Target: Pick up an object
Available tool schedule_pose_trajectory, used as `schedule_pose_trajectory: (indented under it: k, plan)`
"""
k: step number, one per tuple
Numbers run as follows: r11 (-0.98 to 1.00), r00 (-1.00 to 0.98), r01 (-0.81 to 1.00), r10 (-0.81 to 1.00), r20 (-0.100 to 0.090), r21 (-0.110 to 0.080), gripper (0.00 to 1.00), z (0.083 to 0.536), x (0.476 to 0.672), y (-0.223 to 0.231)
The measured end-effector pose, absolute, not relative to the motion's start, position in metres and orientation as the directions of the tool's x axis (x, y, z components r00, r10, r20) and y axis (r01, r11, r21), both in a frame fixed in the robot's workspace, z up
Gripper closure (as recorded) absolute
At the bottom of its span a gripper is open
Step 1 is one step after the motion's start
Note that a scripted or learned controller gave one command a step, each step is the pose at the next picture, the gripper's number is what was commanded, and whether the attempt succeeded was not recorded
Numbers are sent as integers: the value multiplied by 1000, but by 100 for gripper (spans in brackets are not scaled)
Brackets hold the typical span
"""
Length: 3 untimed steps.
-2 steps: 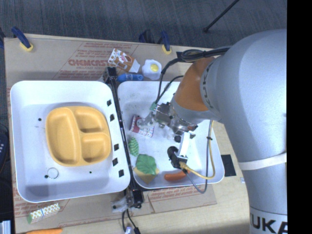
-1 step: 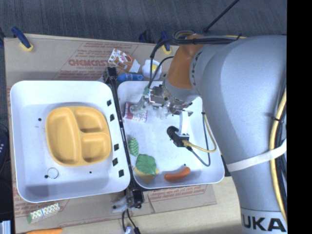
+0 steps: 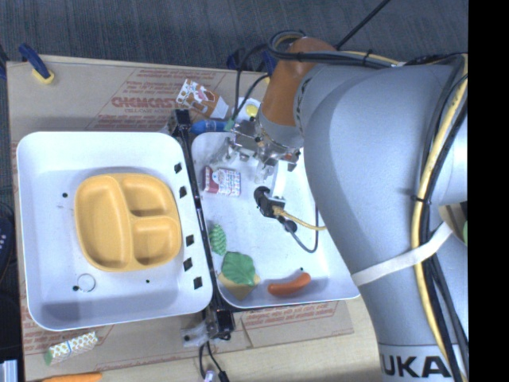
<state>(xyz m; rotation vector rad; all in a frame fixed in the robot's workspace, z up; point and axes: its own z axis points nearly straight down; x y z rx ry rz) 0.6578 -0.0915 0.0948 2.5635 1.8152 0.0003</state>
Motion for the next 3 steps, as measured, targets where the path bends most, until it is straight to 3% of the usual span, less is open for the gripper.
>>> schedule_pose_trajectory:
  k: [1, 2, 3]
  plan:
    - [-314, 314, 949, 949, 2, 5, 0, 95, 519, -109]
    - [-307, 307, 952, 952, 6, 5, 100, 106, 520, -107]
    - [6, -6, 1000, 1000, 1, -2, 100, 192, 476, -85]
